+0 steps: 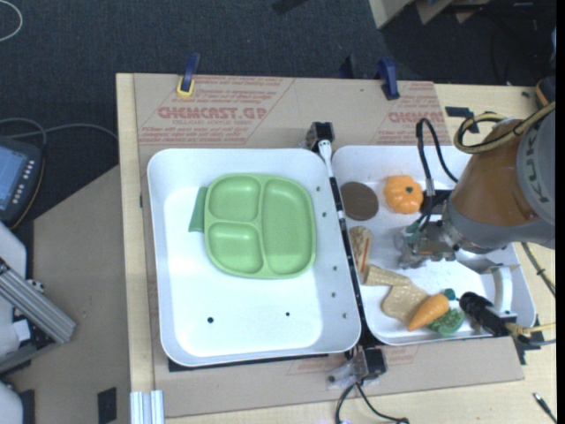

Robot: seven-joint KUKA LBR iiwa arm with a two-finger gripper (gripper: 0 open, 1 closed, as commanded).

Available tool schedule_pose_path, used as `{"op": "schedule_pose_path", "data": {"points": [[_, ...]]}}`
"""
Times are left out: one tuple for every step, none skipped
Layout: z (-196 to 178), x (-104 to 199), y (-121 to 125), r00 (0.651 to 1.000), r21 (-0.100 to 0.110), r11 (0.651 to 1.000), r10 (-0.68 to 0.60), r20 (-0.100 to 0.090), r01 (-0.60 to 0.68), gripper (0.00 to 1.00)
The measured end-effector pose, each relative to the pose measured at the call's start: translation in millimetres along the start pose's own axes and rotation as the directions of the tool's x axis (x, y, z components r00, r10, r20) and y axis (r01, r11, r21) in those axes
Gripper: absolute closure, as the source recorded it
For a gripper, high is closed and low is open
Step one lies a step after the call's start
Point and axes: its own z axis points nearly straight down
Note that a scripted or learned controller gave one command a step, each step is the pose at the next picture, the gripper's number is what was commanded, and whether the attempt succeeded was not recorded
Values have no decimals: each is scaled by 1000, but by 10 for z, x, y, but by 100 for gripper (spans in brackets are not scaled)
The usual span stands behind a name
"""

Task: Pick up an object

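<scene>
We see one robot arm [508,188] entering from the right side of the view, its grey body bulky and rounded, with a wide orange band just above the wrist. The arm bends downward and leftward. Its tool [422,244] hangs low at the end, small, metallic and partly hidden beneath the wrist.

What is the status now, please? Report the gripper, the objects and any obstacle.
Gripper low in right bin, beside orange pumpkin toy. Carrot toy on bread slice near front wall, untouched. Green divided plate in left bin. Nothing blocking.
</scene>
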Motion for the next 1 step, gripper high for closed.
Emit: {"op": "schedule_pose_path", "data": {"points": [[-547,-1,116,1000,-5,1000,-4,1,4,100]]}}
